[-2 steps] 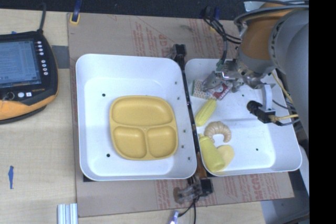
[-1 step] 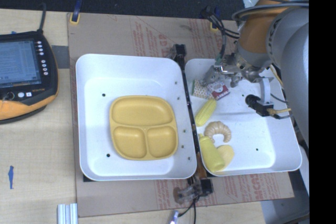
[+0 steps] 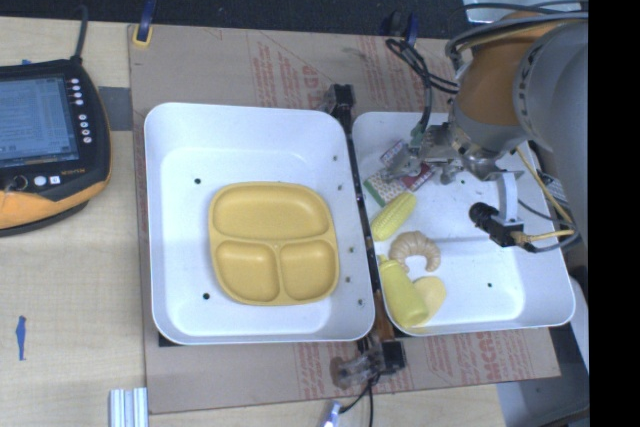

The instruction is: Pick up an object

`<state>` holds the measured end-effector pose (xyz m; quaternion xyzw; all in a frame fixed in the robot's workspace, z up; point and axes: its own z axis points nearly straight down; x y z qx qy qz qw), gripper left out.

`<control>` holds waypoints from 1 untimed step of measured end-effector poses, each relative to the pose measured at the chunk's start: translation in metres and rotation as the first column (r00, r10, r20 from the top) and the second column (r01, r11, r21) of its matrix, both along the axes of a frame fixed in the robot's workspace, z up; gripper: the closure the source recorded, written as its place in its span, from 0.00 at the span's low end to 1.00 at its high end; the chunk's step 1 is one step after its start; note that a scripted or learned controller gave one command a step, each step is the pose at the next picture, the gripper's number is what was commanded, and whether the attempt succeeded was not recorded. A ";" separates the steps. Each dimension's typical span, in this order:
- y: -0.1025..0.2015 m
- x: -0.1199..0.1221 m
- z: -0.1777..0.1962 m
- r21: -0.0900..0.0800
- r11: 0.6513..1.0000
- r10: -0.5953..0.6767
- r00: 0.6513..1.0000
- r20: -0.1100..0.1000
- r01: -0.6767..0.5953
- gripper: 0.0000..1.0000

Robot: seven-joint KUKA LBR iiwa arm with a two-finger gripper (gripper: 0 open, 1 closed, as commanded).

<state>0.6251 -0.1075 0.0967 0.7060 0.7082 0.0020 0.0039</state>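
bench (image 3: 70, 315) | cardboard sheet (image 3: 260, 65) under two white bins (image 3: 170, 145) | pendant (image 3: 45, 140) left

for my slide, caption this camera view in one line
KUKA arm lowers its gripper into the right bin near toy corn; yellow divided plate in the left bin.

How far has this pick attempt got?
Done: the arm is over the right bin. In hand: the gripper sits low at a small packet in the bin's far-left corner. Left: nothing is lifted; the corn, croissant and yellow cup lie untouched.
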 end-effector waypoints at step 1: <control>0.014 0.028 -0.001 0.002 1.000 0.001 1.000 -0.004 -0.001 0.00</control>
